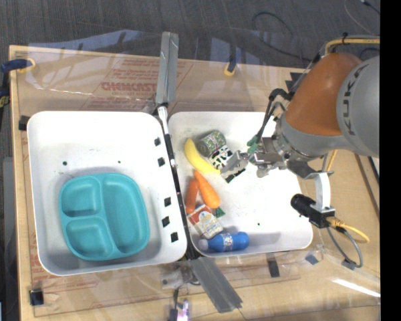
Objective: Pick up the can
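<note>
Tool low over right bin, just beside can.

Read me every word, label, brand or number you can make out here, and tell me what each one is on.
"CHEMCAST": red print, seen reversed, on the clear sheet behind the bins.
"KU": start of larger lettering on the grey arm; the rest is cut off.
Small carton in the right bin: printed, too blurred to read.
Can: label too small to read.
</note>
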Robot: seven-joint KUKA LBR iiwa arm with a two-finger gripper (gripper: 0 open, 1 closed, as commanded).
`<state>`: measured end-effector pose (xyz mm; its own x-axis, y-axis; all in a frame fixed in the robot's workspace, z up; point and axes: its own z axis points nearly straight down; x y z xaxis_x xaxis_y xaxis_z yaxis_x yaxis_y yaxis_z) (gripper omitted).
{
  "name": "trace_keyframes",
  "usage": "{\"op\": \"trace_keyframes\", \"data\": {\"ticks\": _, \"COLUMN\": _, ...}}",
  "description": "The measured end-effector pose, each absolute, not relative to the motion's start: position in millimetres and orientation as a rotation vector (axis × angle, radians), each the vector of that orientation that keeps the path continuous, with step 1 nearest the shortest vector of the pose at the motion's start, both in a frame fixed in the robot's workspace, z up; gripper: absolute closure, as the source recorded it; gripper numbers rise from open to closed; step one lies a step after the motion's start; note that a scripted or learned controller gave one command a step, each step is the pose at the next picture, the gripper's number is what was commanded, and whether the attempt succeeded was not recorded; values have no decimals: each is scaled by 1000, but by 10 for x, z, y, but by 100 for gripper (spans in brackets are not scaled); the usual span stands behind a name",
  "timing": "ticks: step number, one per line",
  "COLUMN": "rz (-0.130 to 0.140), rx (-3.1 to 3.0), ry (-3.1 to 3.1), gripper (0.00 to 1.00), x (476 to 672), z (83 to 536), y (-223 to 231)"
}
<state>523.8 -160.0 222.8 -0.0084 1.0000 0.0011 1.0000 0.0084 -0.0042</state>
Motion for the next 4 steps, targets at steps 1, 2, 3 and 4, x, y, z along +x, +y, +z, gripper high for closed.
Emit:
{"op": "trace_keyframes", "data": {"ticks": 1, "rz": 4, "rx": -2249, "ry": -2192, "gripper": 0, "x": 5762, "z": 2189, "y": -1595}}
{"op": "trace_keyframes", "data": {"ticks": 2, "rz": 2, "rx": -2194, "ry": -2246, "gripper": 0, "x": 6360, "z": 1696, "y": -1401}}
{"op": "trace_keyframes", "data": {"ticks": 3, "rz": -3, "rx": -2413, "ry": -2015, "gripper": 0, "x": 6585, "z": 947, "y": -1473}}
{"op": "trace_keyframes", "data": {"ticks": 4, "rz": 0, "rx": -2403, "ry": -2022, "gripper": 100, "x": 6587, "z": 1043, "y": -1453}}
